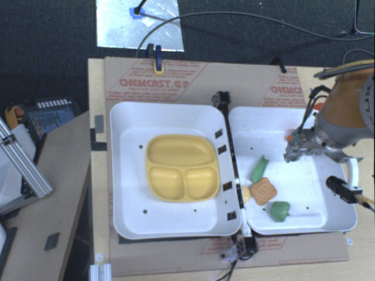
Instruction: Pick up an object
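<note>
1. a green pepper-like toy (280,211) lay nearest in the right bin (334,221).
2. just beyond it sat an orange waffle-like piece (263,191), then a green oblong piece (259,169).
3. a yellow divided tray (180,167) filled the left bin (126,157).
4. the hand (293,155) hovered farther right over the bin floor; i could not tell its grip.

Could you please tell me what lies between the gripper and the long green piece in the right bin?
In the camera view, bare white bin floor separates the gripper from the long green piece.
</note>
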### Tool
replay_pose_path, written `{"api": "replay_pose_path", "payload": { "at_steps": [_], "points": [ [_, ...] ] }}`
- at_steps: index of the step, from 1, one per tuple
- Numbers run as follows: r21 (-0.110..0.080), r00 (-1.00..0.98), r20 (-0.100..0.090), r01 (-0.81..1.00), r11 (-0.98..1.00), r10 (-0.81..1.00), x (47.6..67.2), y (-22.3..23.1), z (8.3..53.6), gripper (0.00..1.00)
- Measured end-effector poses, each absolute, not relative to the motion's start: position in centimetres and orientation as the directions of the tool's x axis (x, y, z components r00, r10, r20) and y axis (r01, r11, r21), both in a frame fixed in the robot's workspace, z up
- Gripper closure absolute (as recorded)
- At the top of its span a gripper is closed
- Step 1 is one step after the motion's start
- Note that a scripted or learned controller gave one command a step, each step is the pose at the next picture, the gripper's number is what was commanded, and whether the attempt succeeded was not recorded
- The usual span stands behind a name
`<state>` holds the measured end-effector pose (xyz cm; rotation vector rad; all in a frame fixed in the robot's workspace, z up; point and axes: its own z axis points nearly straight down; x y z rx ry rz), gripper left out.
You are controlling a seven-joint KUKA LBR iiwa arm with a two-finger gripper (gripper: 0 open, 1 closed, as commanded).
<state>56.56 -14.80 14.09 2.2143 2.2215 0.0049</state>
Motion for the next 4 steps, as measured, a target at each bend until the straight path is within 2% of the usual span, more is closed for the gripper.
{"api": "replay_pose_path", "payload": {
  "at_steps": [2, 4],
  "points": [
    [0.008, -0.004, -0.002, 1.0, 0.004, 1.0, 58.3, -16.2, 24.7, 1.0],
    [0.003, -0.01, 0.002, 1.0, 0.01, 1.0, 60.8, -6.2, 23.4, 1.0]
  ]
}}
